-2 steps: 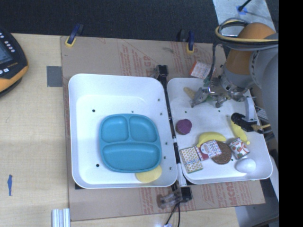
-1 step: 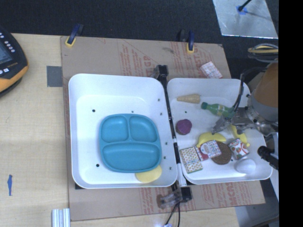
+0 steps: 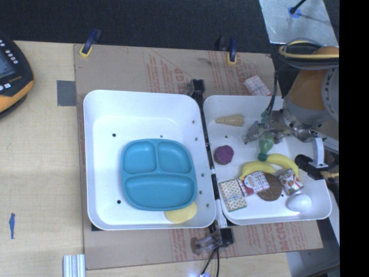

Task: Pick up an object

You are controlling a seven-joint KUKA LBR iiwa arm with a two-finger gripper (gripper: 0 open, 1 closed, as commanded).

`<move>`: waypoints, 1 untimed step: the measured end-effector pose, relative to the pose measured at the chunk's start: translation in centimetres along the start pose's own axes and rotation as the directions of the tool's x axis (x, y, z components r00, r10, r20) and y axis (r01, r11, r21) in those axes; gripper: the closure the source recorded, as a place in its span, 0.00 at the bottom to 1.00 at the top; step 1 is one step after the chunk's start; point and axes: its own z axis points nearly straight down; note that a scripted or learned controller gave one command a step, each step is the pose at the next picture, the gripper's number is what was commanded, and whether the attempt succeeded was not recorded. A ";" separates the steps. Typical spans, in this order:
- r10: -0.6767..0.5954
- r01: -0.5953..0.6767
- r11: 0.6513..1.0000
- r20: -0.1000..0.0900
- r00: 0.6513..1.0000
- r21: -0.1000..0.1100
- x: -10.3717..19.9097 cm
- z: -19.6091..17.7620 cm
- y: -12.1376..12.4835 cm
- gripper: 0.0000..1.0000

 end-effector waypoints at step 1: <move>0.006 -0.006 1.000 -0.001 1.000 0.009 -2.7 -0.1 -6.0 0.00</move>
